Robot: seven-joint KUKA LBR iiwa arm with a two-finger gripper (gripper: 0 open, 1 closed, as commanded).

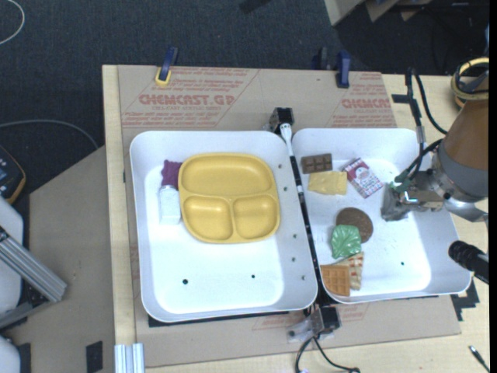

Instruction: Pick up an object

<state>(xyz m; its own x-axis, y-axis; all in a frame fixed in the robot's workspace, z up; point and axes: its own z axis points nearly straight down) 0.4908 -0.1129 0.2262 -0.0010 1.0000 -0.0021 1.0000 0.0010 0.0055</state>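
Your gripper (393, 206) hovers over the right bin (404, 274); its opening cannot be judged. Centre it above the red-and-white packet (363, 177) before descending, clear of the yellow cheese wedge (327, 183).

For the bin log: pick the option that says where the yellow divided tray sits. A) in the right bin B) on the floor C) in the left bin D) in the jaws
C: the yellow divided tray lies flat in the left bin, beside a white and purple item at its left edge.
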